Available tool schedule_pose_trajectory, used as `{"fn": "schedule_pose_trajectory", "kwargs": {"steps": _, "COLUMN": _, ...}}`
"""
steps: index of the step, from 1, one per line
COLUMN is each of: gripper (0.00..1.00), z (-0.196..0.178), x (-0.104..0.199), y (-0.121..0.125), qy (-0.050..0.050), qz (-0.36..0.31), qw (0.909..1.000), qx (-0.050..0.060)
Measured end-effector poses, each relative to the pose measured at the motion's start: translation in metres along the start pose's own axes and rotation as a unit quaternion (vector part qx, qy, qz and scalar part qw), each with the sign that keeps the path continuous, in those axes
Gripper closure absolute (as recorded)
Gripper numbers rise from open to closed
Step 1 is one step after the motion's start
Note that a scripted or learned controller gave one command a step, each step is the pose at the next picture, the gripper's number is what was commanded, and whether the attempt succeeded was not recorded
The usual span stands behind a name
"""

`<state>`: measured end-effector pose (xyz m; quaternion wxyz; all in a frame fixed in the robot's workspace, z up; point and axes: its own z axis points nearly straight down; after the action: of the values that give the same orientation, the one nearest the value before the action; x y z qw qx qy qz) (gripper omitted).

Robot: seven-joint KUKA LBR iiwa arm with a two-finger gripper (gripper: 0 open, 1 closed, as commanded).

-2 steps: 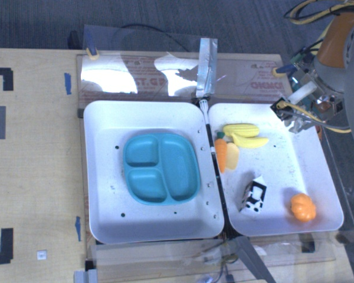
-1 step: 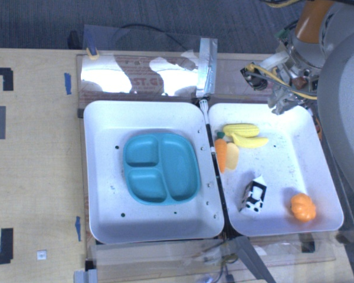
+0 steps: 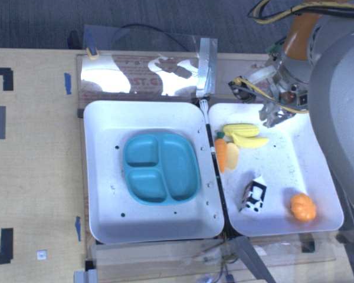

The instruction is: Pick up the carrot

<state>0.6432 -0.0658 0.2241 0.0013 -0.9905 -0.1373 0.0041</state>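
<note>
The carrot [image 3: 222, 153] is orange with a green top and lies along the left wall of the right bin [image 3: 318, 158], beside a pale yellow piece [image 3: 232, 156]. My gripper [image 3: 270, 118] hangs over the bin's far edge, up and to the right of the carrot, with the bananas [image 3: 245, 135] between them. Nothing shows between the gripper's tips.
A black-and-white toy cow [image 3: 255, 195] and a small orange pumpkin-like fruit [image 3: 303, 207] lie in the right bin's near half. The left bin [image 3: 106, 122] holds a teal divided plate [image 3: 161, 167]. A shiny panel and a taped post [image 3: 206, 63] stand behind the bins.
</note>
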Motion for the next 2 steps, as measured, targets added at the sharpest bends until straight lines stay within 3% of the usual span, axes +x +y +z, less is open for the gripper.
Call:
{"fn": "schedule_pose_trajectory", "kwargs": {"steps": 1, "gripper": 1.00, "z": 0.098, "x": 0.004, "y": 0.034, "qy": -0.003, "qz": 0.022, "qw": 0.9998, "qx": 0.001}}
{"fn": "schedule_pose_trajectory", "kwargs": {"steps": 2, "gripper": 1.00, "z": 0.137, "x": 0.001, "y": 0.058, "qy": 0.003, "qz": 0.036, "qw": 0.9993, "qx": 0.000}}
